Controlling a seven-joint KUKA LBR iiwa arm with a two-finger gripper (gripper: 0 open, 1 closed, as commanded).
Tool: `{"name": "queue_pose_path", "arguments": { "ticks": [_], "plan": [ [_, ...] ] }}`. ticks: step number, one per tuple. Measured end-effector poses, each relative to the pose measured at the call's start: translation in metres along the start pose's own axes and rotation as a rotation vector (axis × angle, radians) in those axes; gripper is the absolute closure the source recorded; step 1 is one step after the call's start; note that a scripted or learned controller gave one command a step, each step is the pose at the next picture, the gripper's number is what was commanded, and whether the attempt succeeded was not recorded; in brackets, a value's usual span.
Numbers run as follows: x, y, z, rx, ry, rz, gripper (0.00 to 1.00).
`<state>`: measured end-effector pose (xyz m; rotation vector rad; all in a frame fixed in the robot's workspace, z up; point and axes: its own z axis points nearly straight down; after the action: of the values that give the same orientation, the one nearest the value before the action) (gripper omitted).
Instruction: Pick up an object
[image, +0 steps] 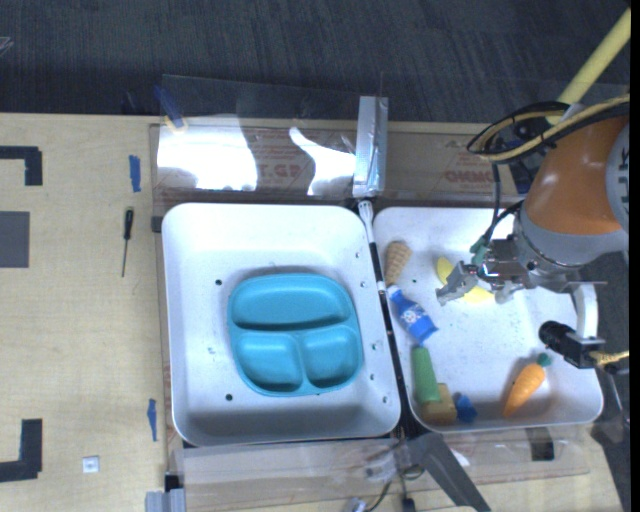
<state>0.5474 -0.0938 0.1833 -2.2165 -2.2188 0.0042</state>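
No legible labels, perhaps blurred.

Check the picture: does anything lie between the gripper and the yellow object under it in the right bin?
Nothing visible does. The gripper hangs directly over the small yellow object, in the right white bin; the nearest neighbour, the ridged tan cone, lies off to one side.

wooden bench, 2 white bins, screwdriver

Single fixed cam above the light wooden bench, looking down at a slant; mid-range, both shallow white plastic bins fully in frame side by side; far edge of scene at top, dark floor beyond; grey-and-orange arm enters from frame right
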Motion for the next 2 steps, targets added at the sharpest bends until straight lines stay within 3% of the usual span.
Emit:
{"name": "queue_pose_path", "arguments": {
  "ticks": [1, 2],
  "plan": [
    [-0.024, 0.048, 0.093, -0.006, -0.001, 0.156, 0.0],
    [0.002, 0.075, 0.081, -0.003, 0.0, 0.286, 0.0]
  ]
}}
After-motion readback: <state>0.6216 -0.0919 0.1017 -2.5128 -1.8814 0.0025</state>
